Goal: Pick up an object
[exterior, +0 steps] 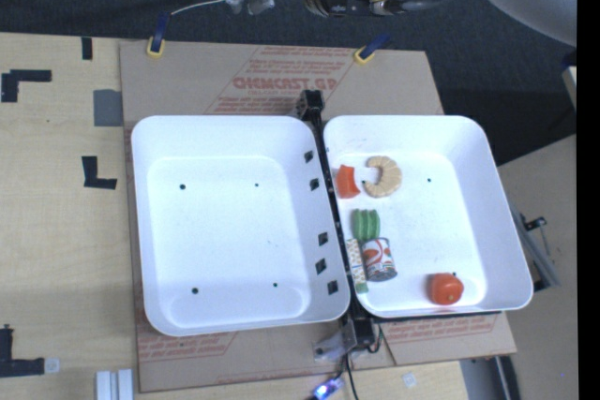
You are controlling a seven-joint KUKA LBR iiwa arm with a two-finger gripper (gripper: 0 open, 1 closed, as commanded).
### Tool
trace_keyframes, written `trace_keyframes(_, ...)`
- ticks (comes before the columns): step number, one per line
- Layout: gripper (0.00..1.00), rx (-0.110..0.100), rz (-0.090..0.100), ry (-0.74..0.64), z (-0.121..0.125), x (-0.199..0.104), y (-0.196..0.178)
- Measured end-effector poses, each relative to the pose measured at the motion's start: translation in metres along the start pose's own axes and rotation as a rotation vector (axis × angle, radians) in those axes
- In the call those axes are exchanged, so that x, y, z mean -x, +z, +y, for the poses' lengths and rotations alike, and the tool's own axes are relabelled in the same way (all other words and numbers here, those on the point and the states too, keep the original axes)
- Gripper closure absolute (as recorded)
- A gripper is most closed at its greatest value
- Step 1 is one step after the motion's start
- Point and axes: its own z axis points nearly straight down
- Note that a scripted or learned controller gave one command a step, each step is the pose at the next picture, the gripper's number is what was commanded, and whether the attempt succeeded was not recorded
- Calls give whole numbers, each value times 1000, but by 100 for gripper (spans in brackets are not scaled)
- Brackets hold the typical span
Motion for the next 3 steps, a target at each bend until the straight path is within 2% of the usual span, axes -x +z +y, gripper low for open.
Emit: trace_keyframes(3,100,-4,-2,-6,-1,-4,-29)
